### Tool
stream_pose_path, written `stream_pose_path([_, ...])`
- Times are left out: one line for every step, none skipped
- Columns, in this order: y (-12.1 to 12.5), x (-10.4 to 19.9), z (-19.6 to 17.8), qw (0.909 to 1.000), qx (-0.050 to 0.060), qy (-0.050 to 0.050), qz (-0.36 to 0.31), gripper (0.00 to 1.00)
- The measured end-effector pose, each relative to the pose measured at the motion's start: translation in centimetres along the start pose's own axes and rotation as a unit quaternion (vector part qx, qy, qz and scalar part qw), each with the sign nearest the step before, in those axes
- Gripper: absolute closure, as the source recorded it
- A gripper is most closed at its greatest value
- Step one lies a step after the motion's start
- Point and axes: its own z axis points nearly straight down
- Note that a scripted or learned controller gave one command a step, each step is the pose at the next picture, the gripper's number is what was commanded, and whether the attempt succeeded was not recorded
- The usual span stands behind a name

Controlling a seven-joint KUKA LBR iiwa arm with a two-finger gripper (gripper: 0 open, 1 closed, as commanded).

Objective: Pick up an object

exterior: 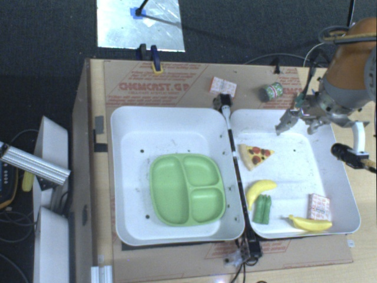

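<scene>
Camera view was taken from above the desk (194, 78), on which two shallow white bins were set side by side. The left bin (126, 128) was occupied by a green divided plate (187, 188). In the right bin (336, 187), well apart from one another, were seen a pizza slice toy (255, 155), a yellow banana (260, 188) lying against a green vegetable piece (262, 209), a second banana (310, 223) at the near rim, and a small patterned packet (318, 206) just beside it. A small green can (273, 91) and a patterned card (223, 86) lay on the desk beyond the bins.

The gripper (298, 122) was held over the far edge of the right bin, and its jaws were seen to be spread apart, with nothing between them. No object was being touched; the pizza slice toy lay nearest, on the bin floor towards the divider.

The step in hand was judged to be the approach, with no grasp yet made. For the next move, one object would have to be chosen, the open jaws brought over it and lowered to straddle it, then closed. The flat pizza slice was judged hard to grip from above; the bananas were judged to offer more to hold.
</scene>
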Motion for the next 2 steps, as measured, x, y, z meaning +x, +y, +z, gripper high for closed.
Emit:
stream_pose_path([0.0,2.3,7.8,1.0,0.001,0.0,-0.001,0.0])
stream_pose_path([-1.1,4.5,11.4,1.0,-0.003,-0.001,0.0,0.0])
